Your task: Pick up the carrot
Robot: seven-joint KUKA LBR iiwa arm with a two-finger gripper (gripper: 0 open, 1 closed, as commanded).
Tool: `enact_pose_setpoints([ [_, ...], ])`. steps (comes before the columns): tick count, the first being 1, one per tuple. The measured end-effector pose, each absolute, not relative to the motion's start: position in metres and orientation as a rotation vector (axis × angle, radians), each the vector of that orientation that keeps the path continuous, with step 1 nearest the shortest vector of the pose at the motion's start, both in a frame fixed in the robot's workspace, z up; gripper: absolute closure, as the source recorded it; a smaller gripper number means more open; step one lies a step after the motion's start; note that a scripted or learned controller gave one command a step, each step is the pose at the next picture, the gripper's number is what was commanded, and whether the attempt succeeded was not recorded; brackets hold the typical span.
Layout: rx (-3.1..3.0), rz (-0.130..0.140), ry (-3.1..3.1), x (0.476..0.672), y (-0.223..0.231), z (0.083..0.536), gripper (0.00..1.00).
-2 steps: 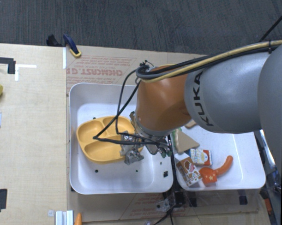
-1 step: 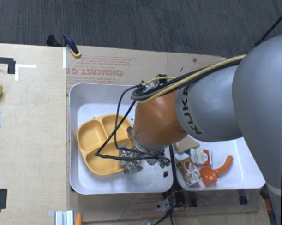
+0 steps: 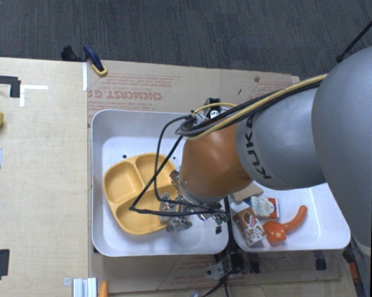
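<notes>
Camera view: I see the carrot (image 3: 295,218) right of my end effector (image 3: 180,222), pointing up-right, in the other bin. Its grip I cannot tell.

The grey arm (image 3: 308,131) reaches leftward, wrist pointing steeply down.
</notes>
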State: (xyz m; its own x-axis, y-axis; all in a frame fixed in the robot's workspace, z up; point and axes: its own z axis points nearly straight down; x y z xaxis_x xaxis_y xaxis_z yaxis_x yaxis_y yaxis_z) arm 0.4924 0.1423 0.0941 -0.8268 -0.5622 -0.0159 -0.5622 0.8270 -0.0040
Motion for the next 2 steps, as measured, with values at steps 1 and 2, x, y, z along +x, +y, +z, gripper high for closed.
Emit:
enact_pose_setpoints([
  [1, -0.657, 0.001, 3.066, 0.508, 0.129, 0.159, 1.0],
  [2, -0.518, 0.003, 3.095, 0.5, 0.218, 0.18, 1.0],
])
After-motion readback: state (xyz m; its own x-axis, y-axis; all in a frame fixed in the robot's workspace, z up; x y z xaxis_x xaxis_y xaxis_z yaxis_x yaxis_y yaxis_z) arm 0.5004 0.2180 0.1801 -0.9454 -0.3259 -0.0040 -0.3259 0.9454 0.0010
